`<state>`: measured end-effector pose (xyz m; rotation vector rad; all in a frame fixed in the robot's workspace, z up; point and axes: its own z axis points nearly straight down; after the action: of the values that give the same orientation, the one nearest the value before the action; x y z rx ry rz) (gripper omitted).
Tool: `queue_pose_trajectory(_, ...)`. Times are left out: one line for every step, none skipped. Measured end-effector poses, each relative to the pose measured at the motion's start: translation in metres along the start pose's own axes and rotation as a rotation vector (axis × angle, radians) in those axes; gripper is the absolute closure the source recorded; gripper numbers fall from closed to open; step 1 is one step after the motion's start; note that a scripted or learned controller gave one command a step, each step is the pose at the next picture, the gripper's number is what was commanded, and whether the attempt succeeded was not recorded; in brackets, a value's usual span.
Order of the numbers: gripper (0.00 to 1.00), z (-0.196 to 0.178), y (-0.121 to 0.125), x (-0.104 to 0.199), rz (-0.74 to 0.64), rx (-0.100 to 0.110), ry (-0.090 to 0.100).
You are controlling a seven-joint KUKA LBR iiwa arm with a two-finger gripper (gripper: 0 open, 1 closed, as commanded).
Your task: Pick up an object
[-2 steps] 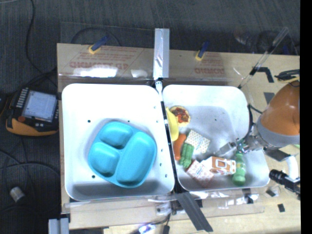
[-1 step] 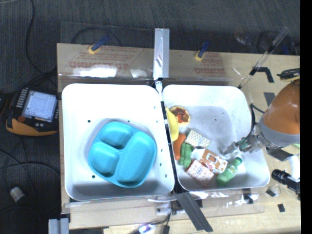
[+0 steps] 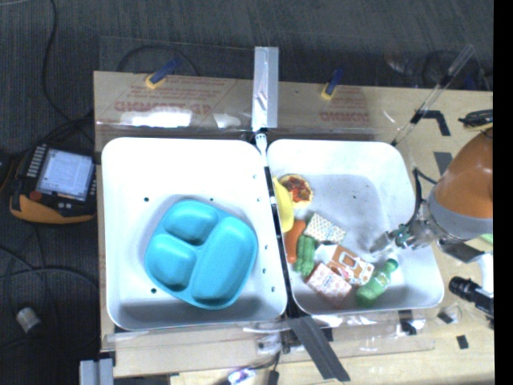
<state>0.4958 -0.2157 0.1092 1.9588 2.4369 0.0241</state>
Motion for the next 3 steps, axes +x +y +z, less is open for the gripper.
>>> queue_pose_trajectory(0.0,0.0,0.0,0.0,-0.001,0.001,0.001)
queue_pose_trajectory(0.0,0.021,0.066,0.029,0.382,0.013,-0.007)
queue_pose_trajectory(0.0,-0.065,0.128,-0.014,0.297,0.025,-0.006)
